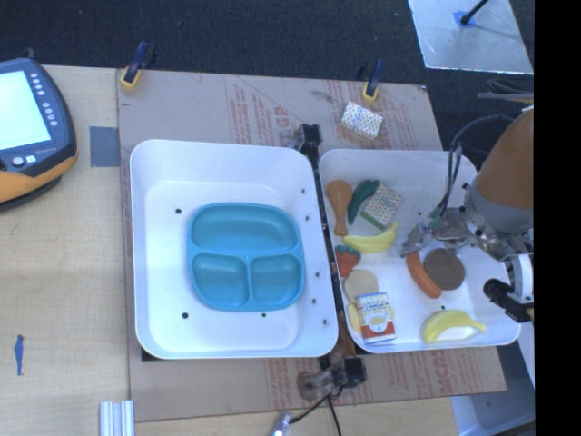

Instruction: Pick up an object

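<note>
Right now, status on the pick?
Gripper low in right bin, jaws unreadable. Nothing seen held. Closest: orange carrot, brown disc. Banana and carton crowd left side.

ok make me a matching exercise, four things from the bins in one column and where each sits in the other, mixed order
Things:
1. blue plastic divided plate
2. yellow toy banana
3. red and white toy carton
4. brown toy drumstick

Places:
A. right bin, near right corner
B. middle of the left bin
C. right bin, far left corner
D. right bin, near left corner

Pairs: 1-B, 2-A, 3-D, 4-C
</note>
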Robot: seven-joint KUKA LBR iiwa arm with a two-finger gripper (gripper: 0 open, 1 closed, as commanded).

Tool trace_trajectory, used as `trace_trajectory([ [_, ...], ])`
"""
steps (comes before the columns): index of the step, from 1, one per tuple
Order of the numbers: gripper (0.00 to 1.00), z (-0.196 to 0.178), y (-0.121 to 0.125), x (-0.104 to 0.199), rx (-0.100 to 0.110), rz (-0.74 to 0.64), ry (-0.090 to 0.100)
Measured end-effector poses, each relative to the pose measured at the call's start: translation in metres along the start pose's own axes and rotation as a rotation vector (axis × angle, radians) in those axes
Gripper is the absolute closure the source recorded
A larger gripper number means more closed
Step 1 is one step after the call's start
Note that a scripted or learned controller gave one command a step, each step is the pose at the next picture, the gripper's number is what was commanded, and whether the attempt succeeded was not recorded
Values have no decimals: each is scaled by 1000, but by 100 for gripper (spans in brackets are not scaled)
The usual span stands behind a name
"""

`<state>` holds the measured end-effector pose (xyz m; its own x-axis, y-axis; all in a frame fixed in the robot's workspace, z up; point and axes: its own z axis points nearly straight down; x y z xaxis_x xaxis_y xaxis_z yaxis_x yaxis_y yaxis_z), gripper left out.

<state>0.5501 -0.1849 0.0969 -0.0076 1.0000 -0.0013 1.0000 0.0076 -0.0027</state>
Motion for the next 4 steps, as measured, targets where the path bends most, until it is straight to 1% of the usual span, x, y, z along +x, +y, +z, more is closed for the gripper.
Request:
trace_trajectory([
  [1,0,5,41,63,2,0,1],
  [2,0,5,-11,36,3,1,0],
  [3,0,6,-29,17,4,1,2],
  [4,100,-4,-29,16,6,-3,2],
])
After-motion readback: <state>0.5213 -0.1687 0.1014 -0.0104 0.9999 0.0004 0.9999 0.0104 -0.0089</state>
